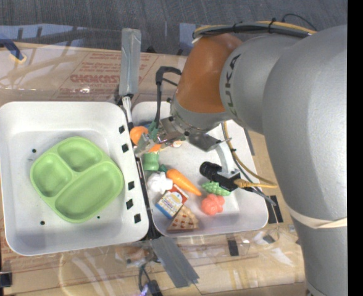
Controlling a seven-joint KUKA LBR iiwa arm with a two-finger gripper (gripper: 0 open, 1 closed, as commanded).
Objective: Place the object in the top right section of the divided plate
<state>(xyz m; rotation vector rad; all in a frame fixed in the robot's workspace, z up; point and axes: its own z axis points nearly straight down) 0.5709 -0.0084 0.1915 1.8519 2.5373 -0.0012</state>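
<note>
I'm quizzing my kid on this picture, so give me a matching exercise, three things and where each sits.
Things:
1. divided plate
2. carrot
3. waffle slice

Places:
A. near front edge of the right bin
B. in the left bin
C. middle of the right bin, among the toy foods

Pairs: 1-B, 2-C, 3-A

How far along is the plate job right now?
Nothing done yet: the green divided plate in the left bin holds no object. In hand: the gripper is down among the toys in the right bin, near the carrot. Grasp unclear. Pickup, transfer and placing remain.
</note>
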